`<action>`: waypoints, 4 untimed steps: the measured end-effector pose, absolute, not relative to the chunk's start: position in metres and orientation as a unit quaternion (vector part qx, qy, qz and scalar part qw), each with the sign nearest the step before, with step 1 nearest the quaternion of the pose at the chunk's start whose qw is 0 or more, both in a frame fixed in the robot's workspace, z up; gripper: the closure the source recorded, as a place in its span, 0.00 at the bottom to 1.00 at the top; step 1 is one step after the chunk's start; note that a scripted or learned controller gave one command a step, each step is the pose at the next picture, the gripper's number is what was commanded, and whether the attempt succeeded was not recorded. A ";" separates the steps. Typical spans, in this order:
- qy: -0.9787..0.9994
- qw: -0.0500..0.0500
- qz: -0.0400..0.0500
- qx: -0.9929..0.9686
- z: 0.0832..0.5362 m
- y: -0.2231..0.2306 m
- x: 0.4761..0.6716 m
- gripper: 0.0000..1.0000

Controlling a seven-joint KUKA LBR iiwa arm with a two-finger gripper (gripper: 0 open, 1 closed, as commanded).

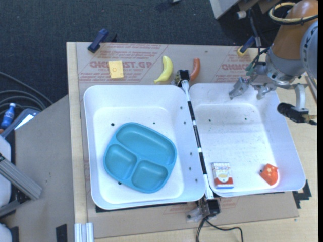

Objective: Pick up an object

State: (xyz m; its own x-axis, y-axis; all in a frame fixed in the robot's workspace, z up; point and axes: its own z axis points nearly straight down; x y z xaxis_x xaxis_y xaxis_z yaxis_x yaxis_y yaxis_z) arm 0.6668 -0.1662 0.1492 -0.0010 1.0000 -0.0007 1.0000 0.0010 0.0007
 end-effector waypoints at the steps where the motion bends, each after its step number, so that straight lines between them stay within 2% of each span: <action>1: 0.707 -0.001 -0.001 0.708 0.102 -0.178 0.502 0.00; 2: 0.707 0.000 0.000 0.707 0.085 -0.194 0.584 0.00; 3: 0.707 0.001 0.001 0.707 0.095 -0.195 0.584 1.00; 4: 0.707 -0.001 0.000 0.707 0.110 -0.138 0.559 1.00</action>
State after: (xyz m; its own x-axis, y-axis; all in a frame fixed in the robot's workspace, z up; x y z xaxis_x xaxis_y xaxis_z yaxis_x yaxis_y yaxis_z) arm 0.5590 -0.1380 0.1104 -0.0011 1.0000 0.0017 1.0000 0.0011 -0.0024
